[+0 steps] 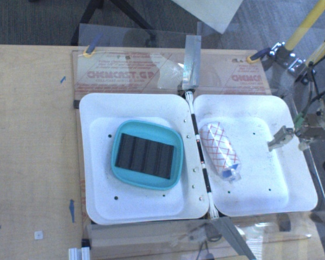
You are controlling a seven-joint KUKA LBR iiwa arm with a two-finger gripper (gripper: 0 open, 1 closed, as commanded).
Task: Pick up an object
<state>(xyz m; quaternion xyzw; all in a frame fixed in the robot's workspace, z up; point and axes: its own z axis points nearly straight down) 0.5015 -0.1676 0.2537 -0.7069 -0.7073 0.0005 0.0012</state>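
**Bench stock: two bins, one gripper at the right rim**

- Gripper [277, 140]: over the right-hand side of the right bin [298, 194], carrying nothing; whether its jaws are spread or closed cannot be told.
- Bottle [219, 150], wrapped in white with a red criss-cross pattern, clear cap end: lying on its side in the right bin, well apart from the jaws, towards the dividing rims.
- Teal tray [146, 155] with a dark ribbed insert: in the left bin [95, 199], farther from the jaws, beyond the bottle.
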